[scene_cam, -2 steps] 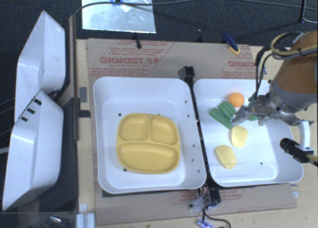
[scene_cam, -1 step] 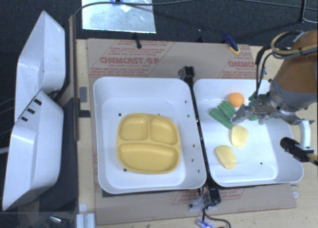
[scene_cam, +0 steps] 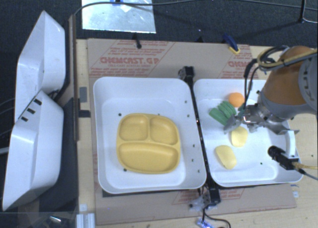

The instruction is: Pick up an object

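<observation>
Gripper (scene_cam: 237,122) hung low in the right bin (scene_cam: 258,175), near its middle, and whether it was open or closed could not be told. Just beneath it lay a pale yellow piece (scene_cam: 239,137), apparently light, smooth plastic, best pinched across its narrow width. A green piece (scene_cam: 221,112) and orange ball (scene_cam: 235,99) sat toward the bin's far edge, a second yellow piece (scene_cam: 226,157) toward its near-left corner.
</observation>
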You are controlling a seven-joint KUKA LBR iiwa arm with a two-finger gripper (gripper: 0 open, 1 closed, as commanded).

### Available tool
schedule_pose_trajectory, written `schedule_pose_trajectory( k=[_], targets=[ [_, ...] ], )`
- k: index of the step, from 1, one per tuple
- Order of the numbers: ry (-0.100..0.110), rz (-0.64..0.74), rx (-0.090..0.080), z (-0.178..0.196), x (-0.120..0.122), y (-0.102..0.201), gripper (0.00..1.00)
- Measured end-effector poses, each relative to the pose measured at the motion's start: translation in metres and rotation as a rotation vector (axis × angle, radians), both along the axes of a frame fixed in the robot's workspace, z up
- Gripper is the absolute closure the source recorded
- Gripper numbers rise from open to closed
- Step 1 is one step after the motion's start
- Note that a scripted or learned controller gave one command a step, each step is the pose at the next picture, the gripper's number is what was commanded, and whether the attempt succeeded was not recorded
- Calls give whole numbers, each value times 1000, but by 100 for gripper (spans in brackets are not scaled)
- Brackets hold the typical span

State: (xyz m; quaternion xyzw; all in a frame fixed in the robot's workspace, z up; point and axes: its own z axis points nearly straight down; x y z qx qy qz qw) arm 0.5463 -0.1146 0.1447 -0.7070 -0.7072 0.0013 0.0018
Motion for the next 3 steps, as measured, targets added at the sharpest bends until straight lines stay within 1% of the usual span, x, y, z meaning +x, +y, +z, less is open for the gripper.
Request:
schedule_pose_trajectory(
  k=[1,2,3],
  targets=[
    [-2,0,0,-42,3,1,0],
    [-10,-1,-3,-59,4,-1,0],
    [-14,-2,-4,-46,5,-1,100]
  ],
)
